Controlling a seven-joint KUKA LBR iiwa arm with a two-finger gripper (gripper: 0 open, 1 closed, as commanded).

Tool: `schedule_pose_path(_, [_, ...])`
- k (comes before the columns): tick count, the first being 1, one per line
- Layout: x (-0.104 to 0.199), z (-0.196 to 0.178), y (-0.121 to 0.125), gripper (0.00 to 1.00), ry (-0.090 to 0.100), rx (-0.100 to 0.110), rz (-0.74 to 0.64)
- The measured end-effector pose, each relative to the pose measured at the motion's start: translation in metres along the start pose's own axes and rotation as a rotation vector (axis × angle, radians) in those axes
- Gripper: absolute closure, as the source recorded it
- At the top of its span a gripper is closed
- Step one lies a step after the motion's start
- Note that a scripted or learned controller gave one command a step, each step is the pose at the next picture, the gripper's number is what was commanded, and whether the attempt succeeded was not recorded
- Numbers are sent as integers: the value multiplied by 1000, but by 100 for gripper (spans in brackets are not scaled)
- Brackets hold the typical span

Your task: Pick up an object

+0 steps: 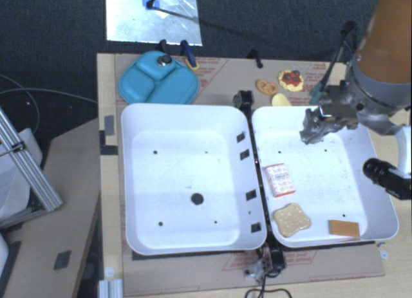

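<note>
The right white bin (380,216) holds a red-and-white packet (279,179) near its left wall. A tan toast slice (291,219) lies at its front left and an orange block (343,228) at its front. My gripper (313,129) hangs over the back of this bin, well behind all three things and touching none of them. The left white bin (138,129) has a small dark disc (197,198) on its floor.
Behind the bins on the cardboard lie a blue divided tray (158,81), a small pizza toy (291,80), a brown pretzel-like piece (266,87) and a yellow piece (280,100). A shiny metal sheet (153,7) lies further back.
</note>
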State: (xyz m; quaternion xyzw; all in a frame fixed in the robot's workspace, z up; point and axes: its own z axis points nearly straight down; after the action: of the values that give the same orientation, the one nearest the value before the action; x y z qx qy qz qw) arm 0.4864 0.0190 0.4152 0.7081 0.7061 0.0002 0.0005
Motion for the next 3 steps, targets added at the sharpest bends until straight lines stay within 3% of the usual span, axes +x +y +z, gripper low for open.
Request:
schedule_pose_path(1, [68, 13, 0, 100, 2, 0, -13])
schedule_pose_path(2, [65, 12, 0, 0, 1, -1, -6])
schedule_pose_path(3, [132, 77, -1, 0, 1, 4, -12])
